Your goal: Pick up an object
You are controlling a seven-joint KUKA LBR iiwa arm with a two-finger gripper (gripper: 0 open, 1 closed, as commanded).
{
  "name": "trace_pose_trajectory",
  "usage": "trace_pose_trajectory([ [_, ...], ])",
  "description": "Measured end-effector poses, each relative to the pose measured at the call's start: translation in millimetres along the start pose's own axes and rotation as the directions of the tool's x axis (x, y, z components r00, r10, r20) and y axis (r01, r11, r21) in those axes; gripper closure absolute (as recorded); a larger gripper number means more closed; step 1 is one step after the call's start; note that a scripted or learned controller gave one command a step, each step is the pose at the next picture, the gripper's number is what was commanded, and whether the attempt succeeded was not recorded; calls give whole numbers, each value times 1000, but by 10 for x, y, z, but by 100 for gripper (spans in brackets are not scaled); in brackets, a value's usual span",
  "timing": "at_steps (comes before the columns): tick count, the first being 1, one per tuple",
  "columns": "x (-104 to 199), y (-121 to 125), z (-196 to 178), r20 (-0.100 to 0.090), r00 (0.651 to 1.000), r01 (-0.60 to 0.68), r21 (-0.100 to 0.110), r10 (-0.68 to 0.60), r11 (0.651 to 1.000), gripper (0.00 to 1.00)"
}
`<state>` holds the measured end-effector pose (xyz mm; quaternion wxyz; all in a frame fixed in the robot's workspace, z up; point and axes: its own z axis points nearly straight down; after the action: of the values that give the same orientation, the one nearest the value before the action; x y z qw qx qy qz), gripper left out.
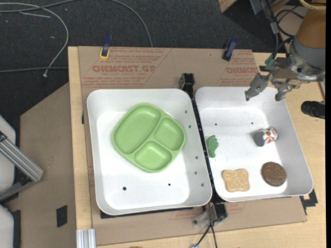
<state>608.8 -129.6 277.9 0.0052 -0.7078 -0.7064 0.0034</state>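
Nearest the camera, a tan cracker [236, 180] and a brown cookie [273, 173] lie flat near the right bin's [295, 138] front wall, loose and well apart, so each offers a clean pick; a small can [265, 136] lies beyond them; the gripper [268, 90] hangs over the far rim, fingers spread, holding nothing; the green plate [149, 137] rests in the left bin [103, 154].
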Motion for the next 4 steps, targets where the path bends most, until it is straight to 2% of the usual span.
trace_pose_trajectory([
  [1,3,18,-63,2,1000,2,-11,-2,1000,0],
  [3,-24,166,952,1,1000,2,-5,-2,1000,0],
  [4,52,97,1525,0,1000,2,-5,-2,1000,0],
])
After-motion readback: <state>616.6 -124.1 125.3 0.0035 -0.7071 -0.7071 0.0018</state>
